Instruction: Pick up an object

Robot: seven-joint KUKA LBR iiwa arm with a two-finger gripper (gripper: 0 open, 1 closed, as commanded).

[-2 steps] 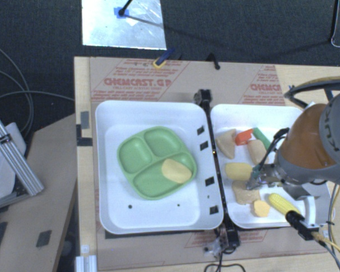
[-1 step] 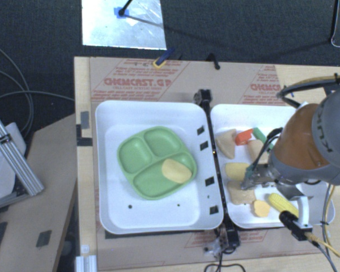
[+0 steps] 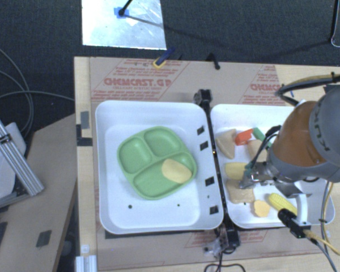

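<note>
The grey arm with its orange band (image 3: 306, 137) looms nearest, hiding much of the right white bin (image 3: 226, 115). Its gripper (image 3: 248, 180) points down onto pale yellow food pieces (image 3: 236, 170); finger spacing cannot be told.

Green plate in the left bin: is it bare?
No, a yellow food piece lies in one compartment of the green plate.

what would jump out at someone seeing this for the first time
The green divided plate in the left bin, with a pale yellow piece lying in its lower right compartment. Then the grey and orange arm reaching over the right bin, its gripper down among scattered toy foods, including a corn cob.
</note>
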